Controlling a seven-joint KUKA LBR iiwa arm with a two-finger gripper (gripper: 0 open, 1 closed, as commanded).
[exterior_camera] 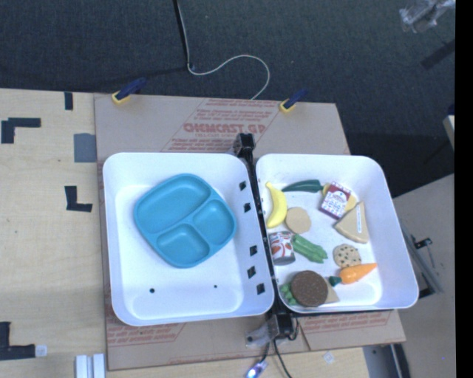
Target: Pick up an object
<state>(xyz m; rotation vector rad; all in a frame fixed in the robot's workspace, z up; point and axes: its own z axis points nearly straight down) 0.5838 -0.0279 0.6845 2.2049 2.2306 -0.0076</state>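
The right white bin (394, 244) holds several toy foods. Along its left side lie a yellow banana (276, 205), a round tan cracker (298, 220) and a small red and white can (281, 248). A dark green chili (301, 186) and a red and white box (335, 199) sit toward the back, beside a pale bread wedge (355, 223). Nearer the front are a green pea pod (309, 248), a cookie (346, 255), an orange carrot (357, 273) and a brown burger patty (309, 288). A blurred grey part of my gripper (425, 13) hangs at the top right corner, far above the bins.
The left white bin (118, 288) holds a blue three-compartment plate (185, 219). Both bins rest on a cardboard sheet (214, 125) held by yellow and blue clamps (129, 89). A white cable (222, 66) loops over the dark floor behind.
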